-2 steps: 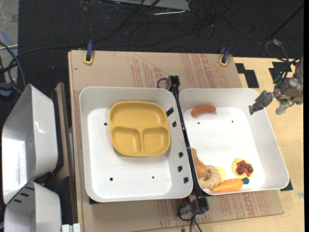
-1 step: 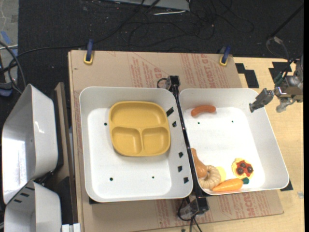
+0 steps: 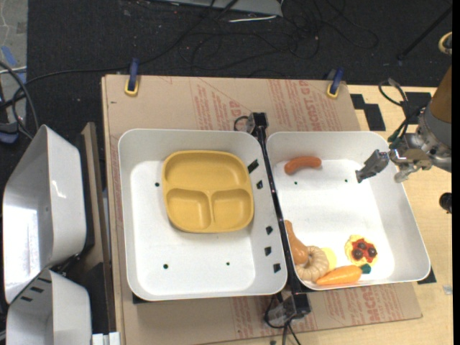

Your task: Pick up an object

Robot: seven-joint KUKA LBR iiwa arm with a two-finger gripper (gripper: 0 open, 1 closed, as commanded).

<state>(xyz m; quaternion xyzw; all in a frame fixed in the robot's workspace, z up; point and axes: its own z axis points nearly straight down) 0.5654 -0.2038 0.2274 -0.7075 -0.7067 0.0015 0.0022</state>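
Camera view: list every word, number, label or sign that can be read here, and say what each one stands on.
Red print on the cardboard sheet under the bins: repeated lines, upside down and mirrored to this view, too faint to read for certain.
White bins, yellow divided plate, toy food and the tool: no text on any of them.

We see a cardboard-covered bench (image 3: 215, 99) carrying two shallow white bins side by side: left bin (image 3: 140, 264), right bin (image 3: 406, 214), touching at the middle. Two clamps (image 3: 131, 85) (image 3: 334, 86) grip its far edge
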